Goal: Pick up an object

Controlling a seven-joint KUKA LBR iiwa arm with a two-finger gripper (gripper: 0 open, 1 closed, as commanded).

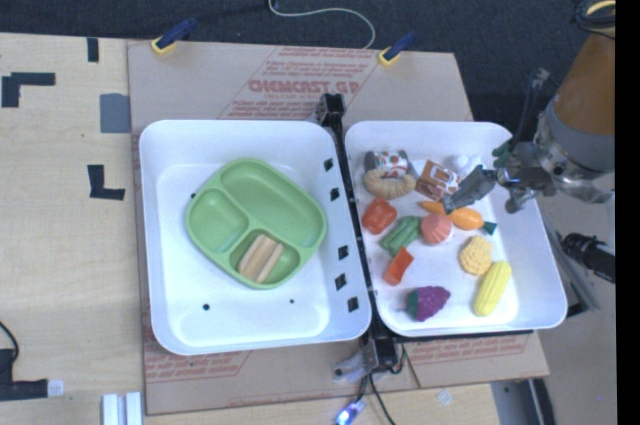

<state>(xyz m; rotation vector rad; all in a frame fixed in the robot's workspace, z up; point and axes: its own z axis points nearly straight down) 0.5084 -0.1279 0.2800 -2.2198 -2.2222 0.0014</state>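
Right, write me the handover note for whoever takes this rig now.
Gripper: over the right bin, above the upper toys; nothing visibly held.
Right bin: purple grapes, corn, lemon, orange carrot, red tomato, green pepper and more.
Left bin: green divided plate with a tan piece in one compartment.
Done: no pick visible.
Left: grasp one object and lift it.

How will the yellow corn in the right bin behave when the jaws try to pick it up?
The corn looks like moulded toy plastic, so probably stiff and light. Its rounded, elongated shape may roll or slip if pinched off-centre. It lies near the right bin's wall, which may crowd a grasp.
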